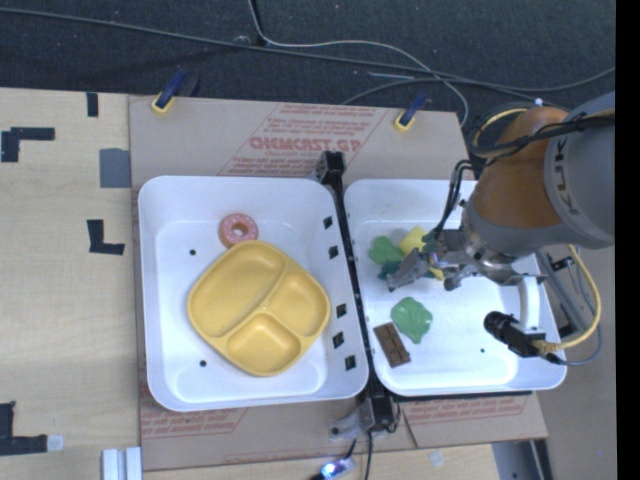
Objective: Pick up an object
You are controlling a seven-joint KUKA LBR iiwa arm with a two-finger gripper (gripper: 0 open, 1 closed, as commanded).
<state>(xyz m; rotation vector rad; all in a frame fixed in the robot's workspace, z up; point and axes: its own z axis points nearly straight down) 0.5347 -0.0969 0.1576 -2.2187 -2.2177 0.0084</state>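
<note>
From my remote seat I see the gripper (408, 271) low in the right bin (470, 368) beside the green toy (385, 250), though whether it grips anything I cannot tell; that toy looks light and soft, best pinched across its middle.

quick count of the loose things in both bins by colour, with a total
yellow: 2, the divided plate and a small piece
green: 2, one near the claw, one below it
pink: 1, the donut
brown: 1, the bar
total: 6
</note>
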